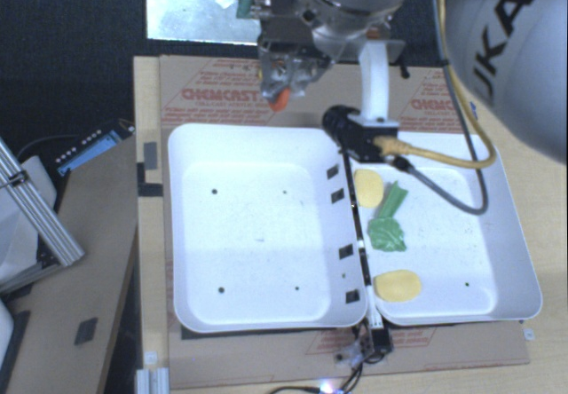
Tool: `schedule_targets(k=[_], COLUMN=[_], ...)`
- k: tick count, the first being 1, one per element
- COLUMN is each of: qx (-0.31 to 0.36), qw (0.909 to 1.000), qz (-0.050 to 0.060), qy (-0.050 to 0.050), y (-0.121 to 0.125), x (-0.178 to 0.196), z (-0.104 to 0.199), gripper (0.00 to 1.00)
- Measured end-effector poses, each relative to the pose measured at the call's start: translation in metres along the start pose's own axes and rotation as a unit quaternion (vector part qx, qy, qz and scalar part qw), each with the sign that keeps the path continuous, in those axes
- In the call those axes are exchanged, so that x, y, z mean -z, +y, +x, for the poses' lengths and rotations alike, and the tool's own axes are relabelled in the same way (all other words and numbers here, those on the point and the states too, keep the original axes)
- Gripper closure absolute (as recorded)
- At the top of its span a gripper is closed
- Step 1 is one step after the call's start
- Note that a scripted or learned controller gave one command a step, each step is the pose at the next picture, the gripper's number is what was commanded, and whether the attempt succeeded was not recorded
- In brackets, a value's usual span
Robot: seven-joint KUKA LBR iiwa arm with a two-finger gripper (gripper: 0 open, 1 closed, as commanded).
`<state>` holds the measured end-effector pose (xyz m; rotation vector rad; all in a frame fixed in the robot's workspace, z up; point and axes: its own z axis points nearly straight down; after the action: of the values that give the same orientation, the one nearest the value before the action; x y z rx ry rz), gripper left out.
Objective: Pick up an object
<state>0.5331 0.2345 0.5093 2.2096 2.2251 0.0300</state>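
Observation:
My gripper (pixel 286 86) hangs high over the back edge of the left bin (pixel 191 295), close to the camera. A small orange object (pixel 280 100) shows at the tips of its fingers, pinched between them and clear of the bench. In the right bin (pixel 506 268) lie a pale yellow piece (pixel 369 187) near the divider, a green leafy piece (pixel 388 224) just below it, and a yellow oval piece (pixel 398 286) near the front.
The two white bins sit side by side on a cardboard sheet (pixel 213 90). A yellow cable (pixel 444 161) and a grey hose loop over the back of the right bin. A metal frame (pixel 35 215) stands at the left.

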Motion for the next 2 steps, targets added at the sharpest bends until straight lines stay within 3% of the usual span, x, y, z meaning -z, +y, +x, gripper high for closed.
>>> schedule_targets(k=[1, 2], qx=[0.0, -0.005], qw=[1.0, 0.9999], qz=[0.006, 0.008], qy=[-0.003, -0.005], y=[-0.048, -0.046], x=[0.029, 0.027], z=[0.0, -0.059], gripper=[1.0, 1.0])
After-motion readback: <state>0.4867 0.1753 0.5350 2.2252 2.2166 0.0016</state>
